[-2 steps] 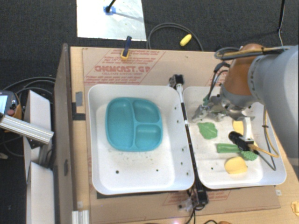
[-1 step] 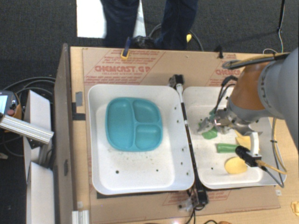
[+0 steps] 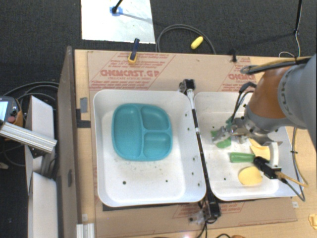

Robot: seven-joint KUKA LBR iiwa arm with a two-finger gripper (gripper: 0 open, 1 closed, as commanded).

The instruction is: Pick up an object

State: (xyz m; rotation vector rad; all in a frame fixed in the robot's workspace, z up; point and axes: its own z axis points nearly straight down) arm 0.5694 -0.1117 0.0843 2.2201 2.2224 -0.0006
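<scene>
We see a teal plate [image 3: 142, 132] in the left bin [image 3: 106, 182]. In the right bin [image 3: 218, 190], the gripper [image 3: 224, 134] is at 9 o'clock of a green piece [image 3: 241, 157] and a yellow one [image 3: 249, 176]; we cannot tell its opening.

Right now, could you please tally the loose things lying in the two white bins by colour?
Teal: 1, the divided plate in the left bin.
Green: 2, one piece beside the gripper and one elongated piece, both in the right bin.
Yellow: 2, a rounded piece and a piece partly hidden by the arm.
Total: 5.
</scene>
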